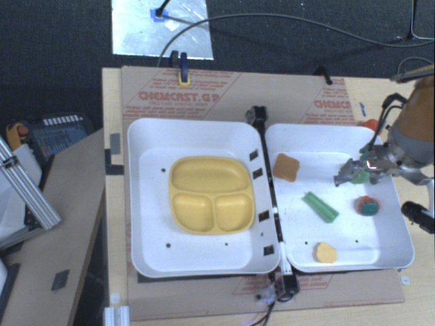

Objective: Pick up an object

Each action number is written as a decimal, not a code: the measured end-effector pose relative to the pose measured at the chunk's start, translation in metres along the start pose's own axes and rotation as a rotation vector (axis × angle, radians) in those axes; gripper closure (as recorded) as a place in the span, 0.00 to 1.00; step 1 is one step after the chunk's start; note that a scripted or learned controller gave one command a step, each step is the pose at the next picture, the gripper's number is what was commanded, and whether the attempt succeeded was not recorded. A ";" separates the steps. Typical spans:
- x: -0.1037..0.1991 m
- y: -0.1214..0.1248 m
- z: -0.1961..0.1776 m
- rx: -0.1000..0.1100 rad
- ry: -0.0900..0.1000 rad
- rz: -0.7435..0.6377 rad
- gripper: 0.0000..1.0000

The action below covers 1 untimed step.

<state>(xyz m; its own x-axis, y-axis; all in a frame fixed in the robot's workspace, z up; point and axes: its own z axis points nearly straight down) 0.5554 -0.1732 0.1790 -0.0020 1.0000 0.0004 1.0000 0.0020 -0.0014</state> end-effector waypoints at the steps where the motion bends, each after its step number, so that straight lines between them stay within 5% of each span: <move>1: -0.008 -0.002 0.045 0.000 0.000 0.001 0.00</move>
